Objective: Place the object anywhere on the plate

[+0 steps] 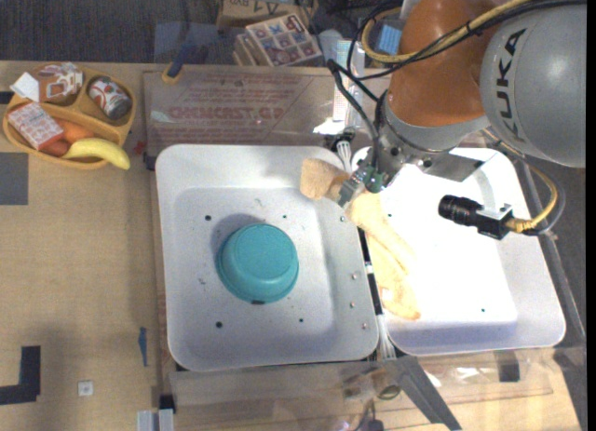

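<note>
A teal round plate (258, 262) lies in the middle of the left bin (186, 187). A floppy yellow and tan object (386, 252) stretches across the divider between the bins, its tan end (317, 179) over the left bin's back right corner and its yellow end on the right bin's left side. My gripper (358, 187) comes down from the orange-banded wrist (433, 57) and meets the object near its tan end, up and right of the plate. The wrist and the object hide the gripper's tip.
A black cylinder with a cable (473, 215) hangs off the arm over the right bin (484, 299). A yellow tray with toy food and a banana (65, 122) sits at the bench's far left. A cardboard sheet (237, 113) lies behind the left bin.
</note>
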